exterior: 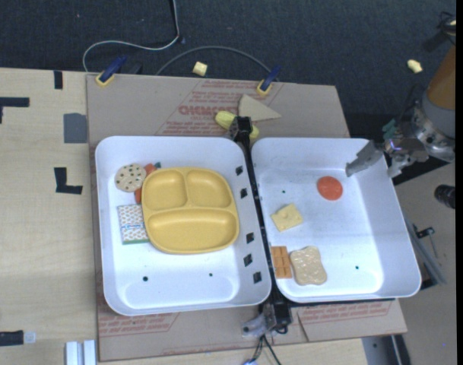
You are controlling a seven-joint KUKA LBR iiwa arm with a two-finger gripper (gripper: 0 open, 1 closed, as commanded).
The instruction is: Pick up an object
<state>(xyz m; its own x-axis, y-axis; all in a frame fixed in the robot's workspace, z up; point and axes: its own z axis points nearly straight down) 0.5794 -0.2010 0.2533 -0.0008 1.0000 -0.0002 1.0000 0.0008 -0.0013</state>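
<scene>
Gripper (366,160) hangs over right bin's (394,226) upper-right rim, near tomato slice (330,188).

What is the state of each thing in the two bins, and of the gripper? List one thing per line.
gripper: over the right bin's upper right rim, holding nothing visible.
red disc: lying flat in the right bin, untouched.
cheese piece: flat, loose.
bread slice: flat, beside the orange cracker.
yellow tray: upright in the left bin.
cookie: flat, at the tray's upper left.
</scene>
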